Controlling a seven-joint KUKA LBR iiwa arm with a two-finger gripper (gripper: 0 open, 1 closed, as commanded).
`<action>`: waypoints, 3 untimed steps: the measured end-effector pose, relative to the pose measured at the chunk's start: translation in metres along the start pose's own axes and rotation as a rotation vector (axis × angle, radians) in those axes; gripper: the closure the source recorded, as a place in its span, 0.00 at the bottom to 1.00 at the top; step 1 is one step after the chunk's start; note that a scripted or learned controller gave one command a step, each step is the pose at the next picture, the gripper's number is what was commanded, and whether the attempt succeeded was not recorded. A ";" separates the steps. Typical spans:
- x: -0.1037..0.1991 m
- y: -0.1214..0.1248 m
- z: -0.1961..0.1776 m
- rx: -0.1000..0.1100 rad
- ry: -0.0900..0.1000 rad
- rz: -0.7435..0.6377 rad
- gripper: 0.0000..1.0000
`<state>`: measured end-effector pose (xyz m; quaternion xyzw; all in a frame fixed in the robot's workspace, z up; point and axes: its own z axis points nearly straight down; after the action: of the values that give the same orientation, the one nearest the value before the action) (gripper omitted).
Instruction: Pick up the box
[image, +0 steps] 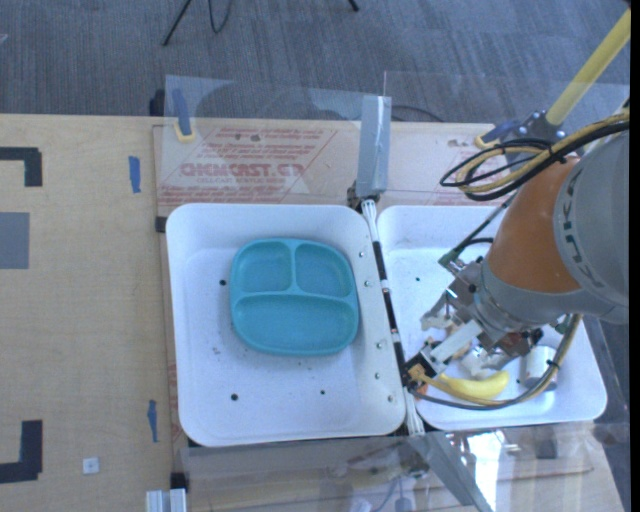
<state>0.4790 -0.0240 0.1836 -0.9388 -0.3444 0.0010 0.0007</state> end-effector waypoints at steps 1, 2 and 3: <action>-0.021 0.025 0.000 -0.001 0.000 0.052 0.00; -0.022 0.025 0.000 0.000 0.000 0.053 0.00; -0.036 0.054 0.072 -0.018 0.022 0.101 0.00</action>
<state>0.4867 -0.0887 0.1116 -0.9550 -0.2964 -0.0124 -0.0039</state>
